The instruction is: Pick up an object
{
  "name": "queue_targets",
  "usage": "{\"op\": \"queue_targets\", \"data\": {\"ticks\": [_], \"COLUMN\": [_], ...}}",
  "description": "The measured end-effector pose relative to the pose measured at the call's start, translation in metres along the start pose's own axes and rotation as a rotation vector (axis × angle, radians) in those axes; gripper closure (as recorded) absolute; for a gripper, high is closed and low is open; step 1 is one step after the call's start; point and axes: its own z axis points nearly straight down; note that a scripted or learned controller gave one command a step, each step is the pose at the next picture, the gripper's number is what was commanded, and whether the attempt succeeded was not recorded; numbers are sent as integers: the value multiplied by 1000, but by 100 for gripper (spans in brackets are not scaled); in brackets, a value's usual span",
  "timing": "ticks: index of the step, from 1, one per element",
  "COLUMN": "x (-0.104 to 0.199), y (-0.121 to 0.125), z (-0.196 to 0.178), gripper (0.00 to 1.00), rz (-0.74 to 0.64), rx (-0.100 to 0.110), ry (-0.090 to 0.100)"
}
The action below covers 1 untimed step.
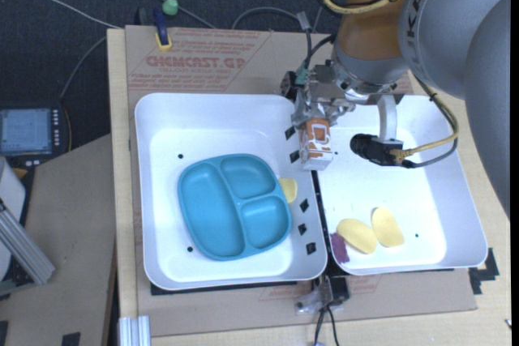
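Observation:
My gripper hangs over the divide between the two bins, near their far ends. It is shut on a small orange-and-white box, which sticks out below the fingers and is tilted slightly. A blue divided plate lies in the left bin. Two yellow oval pieces lie side by side near the front of the right bin. A small purple piece sits at that bin's front left corner.
A small yellow piece lies against the blue plate's right edge in the left bin. The grey arm with its orange band reaches in from the upper right over the right bin's far end. Cardboard lies under the bins.

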Motion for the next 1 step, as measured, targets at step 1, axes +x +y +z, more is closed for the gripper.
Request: {"op": "queue_targets", "data": {"ticks": [1], "x": [53], "y": [-13], "z": [9], "gripper": [100], "rz": [2], "rx": [1], "ry": [-2]}}
